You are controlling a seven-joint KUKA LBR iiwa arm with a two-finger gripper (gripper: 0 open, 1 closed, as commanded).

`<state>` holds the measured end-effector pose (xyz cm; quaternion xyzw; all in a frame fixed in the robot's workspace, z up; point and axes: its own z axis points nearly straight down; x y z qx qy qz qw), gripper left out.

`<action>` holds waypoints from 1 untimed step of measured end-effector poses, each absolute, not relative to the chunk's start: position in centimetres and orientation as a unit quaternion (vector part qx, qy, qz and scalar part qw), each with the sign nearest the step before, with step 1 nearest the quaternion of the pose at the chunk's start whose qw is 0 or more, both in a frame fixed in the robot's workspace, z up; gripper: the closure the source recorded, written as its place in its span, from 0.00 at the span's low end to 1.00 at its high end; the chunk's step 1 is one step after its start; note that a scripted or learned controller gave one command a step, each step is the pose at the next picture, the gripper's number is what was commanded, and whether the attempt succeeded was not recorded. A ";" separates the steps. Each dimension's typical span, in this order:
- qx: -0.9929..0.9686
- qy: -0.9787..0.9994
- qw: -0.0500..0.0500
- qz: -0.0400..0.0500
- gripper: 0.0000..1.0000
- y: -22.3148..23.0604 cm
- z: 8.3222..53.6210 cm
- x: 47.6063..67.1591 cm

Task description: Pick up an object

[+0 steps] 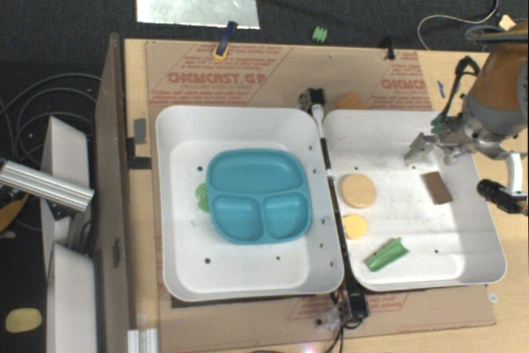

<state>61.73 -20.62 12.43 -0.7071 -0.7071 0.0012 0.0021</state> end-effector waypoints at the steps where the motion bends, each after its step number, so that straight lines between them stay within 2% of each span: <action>1: -0.707 -0.707 -0.003 -0.001 0.00 -20.7 20.1 59.0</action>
